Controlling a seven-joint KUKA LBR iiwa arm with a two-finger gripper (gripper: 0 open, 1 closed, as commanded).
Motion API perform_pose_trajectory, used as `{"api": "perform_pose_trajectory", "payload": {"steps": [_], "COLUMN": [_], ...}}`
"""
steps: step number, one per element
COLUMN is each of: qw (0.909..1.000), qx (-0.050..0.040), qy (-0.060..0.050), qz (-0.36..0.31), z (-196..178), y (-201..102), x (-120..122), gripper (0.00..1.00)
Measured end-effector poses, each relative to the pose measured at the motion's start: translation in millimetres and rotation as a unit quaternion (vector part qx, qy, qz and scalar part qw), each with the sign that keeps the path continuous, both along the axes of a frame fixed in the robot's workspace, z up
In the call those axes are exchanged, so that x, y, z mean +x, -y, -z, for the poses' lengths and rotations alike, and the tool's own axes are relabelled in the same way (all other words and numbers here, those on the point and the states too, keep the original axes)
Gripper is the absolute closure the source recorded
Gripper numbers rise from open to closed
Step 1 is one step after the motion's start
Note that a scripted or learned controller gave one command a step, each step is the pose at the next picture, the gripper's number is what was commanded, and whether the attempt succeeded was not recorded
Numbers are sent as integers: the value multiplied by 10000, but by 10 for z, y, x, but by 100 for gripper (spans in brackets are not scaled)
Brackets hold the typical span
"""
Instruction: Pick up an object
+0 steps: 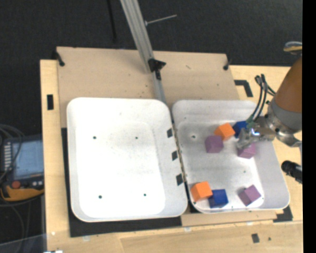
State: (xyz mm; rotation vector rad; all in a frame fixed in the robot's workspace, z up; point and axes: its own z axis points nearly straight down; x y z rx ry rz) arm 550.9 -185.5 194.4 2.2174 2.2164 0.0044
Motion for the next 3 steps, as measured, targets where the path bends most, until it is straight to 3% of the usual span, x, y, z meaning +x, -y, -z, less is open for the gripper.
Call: {"api": "perform_pose_trajectory", "payload": {"steps": [1,3], "qw": [10000,10000], "qx": [9,19], "qy": [-18,-24], "qz": [-20,-38], "z": [-98,-57], "y": [11,-932], "x": [9,156], "gripper": [100,100]}}
